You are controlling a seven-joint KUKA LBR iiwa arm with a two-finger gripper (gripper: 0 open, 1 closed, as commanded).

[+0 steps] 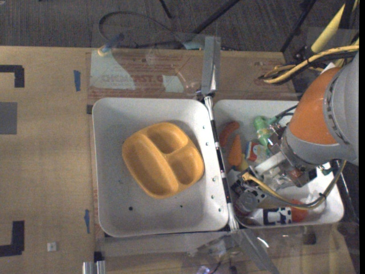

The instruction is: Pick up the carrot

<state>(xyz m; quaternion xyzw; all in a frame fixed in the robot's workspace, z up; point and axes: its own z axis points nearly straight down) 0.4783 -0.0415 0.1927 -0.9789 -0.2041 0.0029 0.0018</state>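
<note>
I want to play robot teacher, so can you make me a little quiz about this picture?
1. True or false: the arm reaches over the bin that holds the carrot.
2. Where is the yellow plate? A: in the carrot's bin. B: in the other bin. C: on the floor.
3. Fill in: the plate has ___ compartments.

Key: 1 true; 2 B; 3 three.
</note>
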